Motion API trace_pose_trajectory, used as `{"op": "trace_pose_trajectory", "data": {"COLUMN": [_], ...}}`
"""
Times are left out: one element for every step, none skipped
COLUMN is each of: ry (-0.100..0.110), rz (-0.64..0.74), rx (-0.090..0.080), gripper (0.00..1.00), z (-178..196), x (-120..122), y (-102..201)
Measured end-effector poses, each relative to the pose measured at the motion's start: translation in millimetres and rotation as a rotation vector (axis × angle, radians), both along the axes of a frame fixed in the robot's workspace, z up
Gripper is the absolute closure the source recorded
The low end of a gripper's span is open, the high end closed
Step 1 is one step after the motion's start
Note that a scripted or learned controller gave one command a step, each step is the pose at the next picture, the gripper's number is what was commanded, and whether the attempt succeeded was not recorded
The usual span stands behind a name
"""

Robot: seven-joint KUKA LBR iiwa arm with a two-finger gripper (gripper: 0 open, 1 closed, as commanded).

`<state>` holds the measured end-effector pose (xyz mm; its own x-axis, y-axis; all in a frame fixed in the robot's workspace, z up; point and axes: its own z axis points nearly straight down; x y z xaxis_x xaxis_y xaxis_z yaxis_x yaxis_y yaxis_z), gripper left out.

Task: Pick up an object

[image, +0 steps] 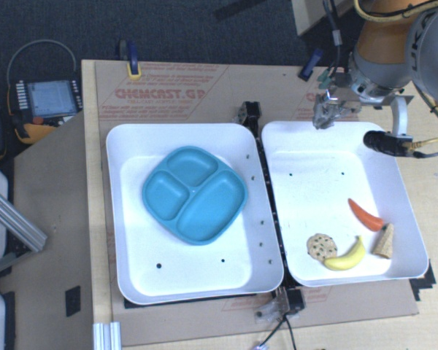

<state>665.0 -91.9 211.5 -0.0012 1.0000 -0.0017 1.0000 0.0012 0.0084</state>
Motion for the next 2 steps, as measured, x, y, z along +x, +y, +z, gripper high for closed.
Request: {"op": "trace_pose_trajectory", "data": {"ry": [0.003, 0.012], "rz": [0.0, 0.004], "rx": [0.001, 0.004], "gripper": [1.0, 1.0], "z": [21, 16], "x": [1, -29], "y": [0, 56]}}
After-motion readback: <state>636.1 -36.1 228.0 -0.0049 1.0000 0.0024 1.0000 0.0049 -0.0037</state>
